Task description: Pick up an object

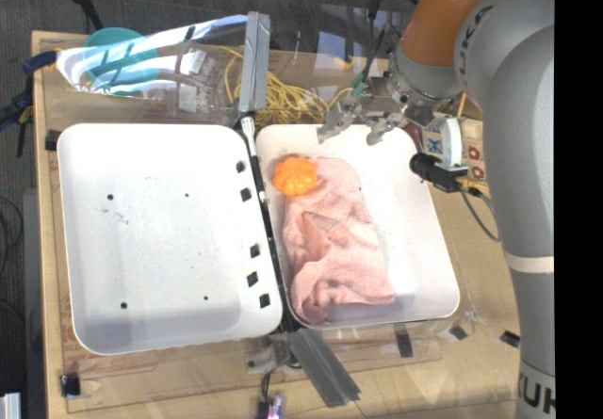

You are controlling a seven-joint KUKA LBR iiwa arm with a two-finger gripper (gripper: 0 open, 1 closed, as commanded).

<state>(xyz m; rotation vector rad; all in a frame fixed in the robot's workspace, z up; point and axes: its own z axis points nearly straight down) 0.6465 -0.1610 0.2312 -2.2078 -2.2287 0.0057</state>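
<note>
Camera view, hand open, above pink towel

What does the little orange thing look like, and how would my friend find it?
Look in the right white bin, the one nearer the grey arm. A crumpled pink cloth lies along its left side, and at the cloth's far end sits the small round orange object. It is bright orange and smooth; its neighbour is pale and rumpled.

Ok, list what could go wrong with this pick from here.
1. The orange ball rests against the pink towel, so closing fingers could snag cloth instead.
2. The ball sits close to the right bin wall by the divider, leaving little room for a finger.
3. The gripper is open at the bin's far rim, offset from both items, so a straight descent may miss.
</note>
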